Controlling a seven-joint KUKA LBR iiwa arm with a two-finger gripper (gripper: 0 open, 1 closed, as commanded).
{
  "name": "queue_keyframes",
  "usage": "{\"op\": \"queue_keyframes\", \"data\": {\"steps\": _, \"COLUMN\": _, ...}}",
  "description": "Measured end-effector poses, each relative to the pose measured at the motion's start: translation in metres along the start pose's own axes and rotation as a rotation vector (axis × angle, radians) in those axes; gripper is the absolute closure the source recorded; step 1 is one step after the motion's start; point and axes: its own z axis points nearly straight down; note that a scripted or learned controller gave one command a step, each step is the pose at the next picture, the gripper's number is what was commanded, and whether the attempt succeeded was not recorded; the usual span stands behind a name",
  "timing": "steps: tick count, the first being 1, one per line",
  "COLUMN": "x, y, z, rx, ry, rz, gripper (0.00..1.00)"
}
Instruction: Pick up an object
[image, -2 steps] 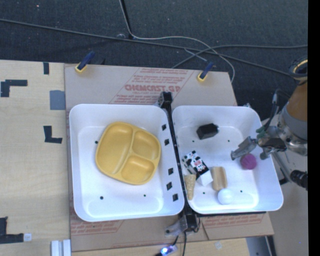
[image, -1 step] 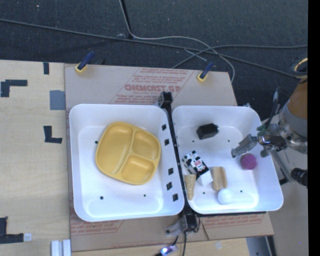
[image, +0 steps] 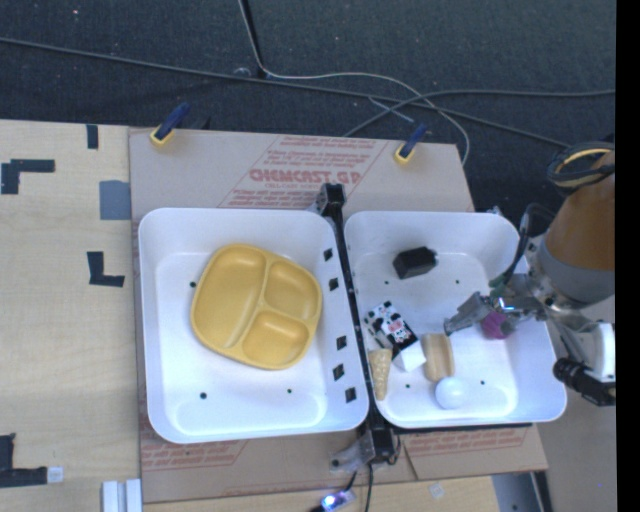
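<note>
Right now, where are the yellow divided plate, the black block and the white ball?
Yellow divided plate (image: 257, 305): camera view, on the ridge between its compartments.
Black block (image: 414, 262): camera view, on its top face.
White ball (image: 451, 393): camera view, on its rounded top.

Two shallow white plastic bins (image: 160, 300), one yellow divided plastic plate (image: 257, 305), one small black block (image: 414, 262), one black-and-white patterned toy (image: 390, 326), one tan cone (image: 381, 372), one tan cylinder (image: 437, 356), one white ball (image: 451, 392), one purple piece (image: 494, 324), two yellow-and-blue clamps (image: 171, 123)
</note>
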Motion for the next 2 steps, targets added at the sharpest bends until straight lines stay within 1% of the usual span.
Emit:
{"op": "queue_keyframes", "data": {"steps": 1, "x": -0.009, "y": -0.005, "z": 0.057, "rx": -0.001, "ry": 0.0, "rz": 0.0, "gripper": 0.0}}
{"op": "queue_keyframes", "data": {"steps": 2, "x": -0.008, "y": -0.004, "z": 0.107, "rx": -0.01, "ry": -0.004, "rz": -0.001, "gripper": 0.0}}
